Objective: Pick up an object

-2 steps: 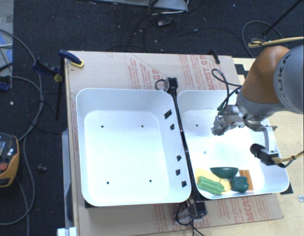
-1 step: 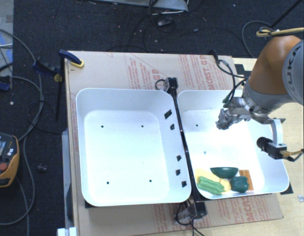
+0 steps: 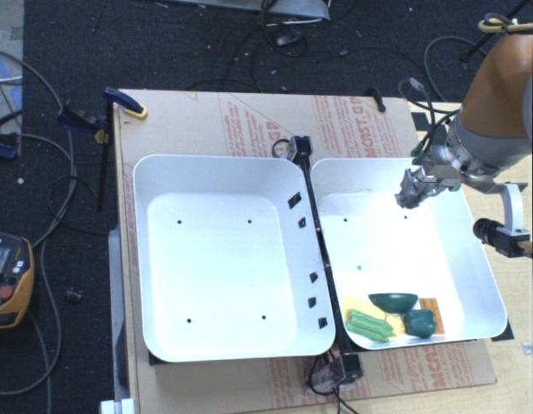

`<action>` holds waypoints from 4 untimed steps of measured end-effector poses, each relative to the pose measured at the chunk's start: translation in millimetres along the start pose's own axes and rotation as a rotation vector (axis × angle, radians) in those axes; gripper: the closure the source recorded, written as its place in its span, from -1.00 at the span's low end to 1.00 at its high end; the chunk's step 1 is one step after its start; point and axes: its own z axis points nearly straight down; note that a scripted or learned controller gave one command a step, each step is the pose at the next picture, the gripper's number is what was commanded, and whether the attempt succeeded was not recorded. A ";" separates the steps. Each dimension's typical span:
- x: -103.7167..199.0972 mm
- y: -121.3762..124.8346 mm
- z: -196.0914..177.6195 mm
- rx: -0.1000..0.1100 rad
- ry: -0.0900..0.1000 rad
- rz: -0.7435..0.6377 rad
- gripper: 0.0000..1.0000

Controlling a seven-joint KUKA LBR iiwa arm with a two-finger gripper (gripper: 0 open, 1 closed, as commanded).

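Note:
My gripper (image 3: 409, 195) hangs over the far part of the right bin (image 3: 473, 257), well above the bin floor. Whether its fingers are open or shut is too small to make out. The objects lie clustered at the bin's near edge: a dark green bowl-shaped piece (image 3: 393, 301), a light green ridged piece (image 3: 370, 325), a teal lump (image 3: 420, 323), a yellow flat piece (image 3: 357, 306) and an orange flat piece (image 3: 433, 307). All of them sit far from the gripper, toward the front of the bin.
The left bin (image 3: 219, 257) stands beside the right one, split from it by a black divider with clips (image 3: 316, 231). Both rest on a cardboard sheet (image 3: 249, 119). Cables and a clamp (image 3: 128, 104) lie on the dark floor beyond.

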 end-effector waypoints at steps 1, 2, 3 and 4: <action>-0.1 0.6 -29.7 0.003 0.001 0.000 1.00; 43.7 0.5 -29.5 0.005 0.002 -0.004 1.00; 101.7 8.8 -28.7 0.005 0.002 -0.006 1.00; 154.8 19.1 -18.4 0.006 0.002 -0.005 1.00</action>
